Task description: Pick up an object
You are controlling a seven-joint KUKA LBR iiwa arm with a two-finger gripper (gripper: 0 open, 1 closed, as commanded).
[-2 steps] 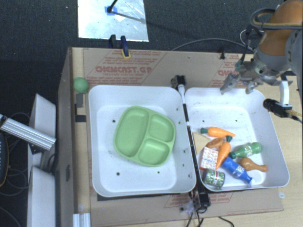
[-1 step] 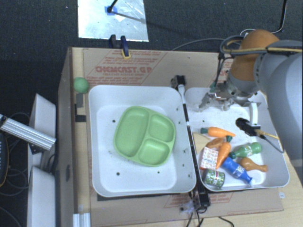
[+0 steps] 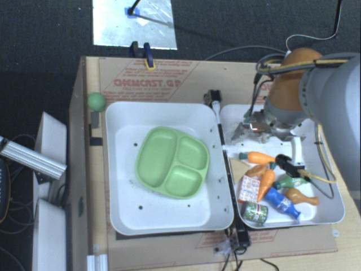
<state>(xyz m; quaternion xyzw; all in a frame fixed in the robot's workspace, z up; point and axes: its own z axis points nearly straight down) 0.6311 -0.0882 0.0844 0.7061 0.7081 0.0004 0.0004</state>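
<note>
My gripper (image 3: 250,130) hangs over the back part of the right bin (image 3: 333,210), low over bare bin floor. In front of it lies a pile of toy food. One orange carrot (image 3: 260,157) lies crosswise nearest the gripper, and a second carrot (image 3: 266,183) points toward the front. Beside them are a red and white packet (image 3: 247,189), a green can (image 3: 255,213), a blue bottle (image 3: 282,204), a brown drumstick (image 3: 302,196) and a small green piece (image 3: 291,182). Nothing shows in the gripper.
The left bin (image 3: 127,208) holds a green divided plate (image 3: 172,161). A green ball (image 3: 96,101) sits on the bench's back left corner. A ridge (image 3: 224,162) separates the two bins. The grey arm (image 3: 333,89) reaches in from the right.
</note>
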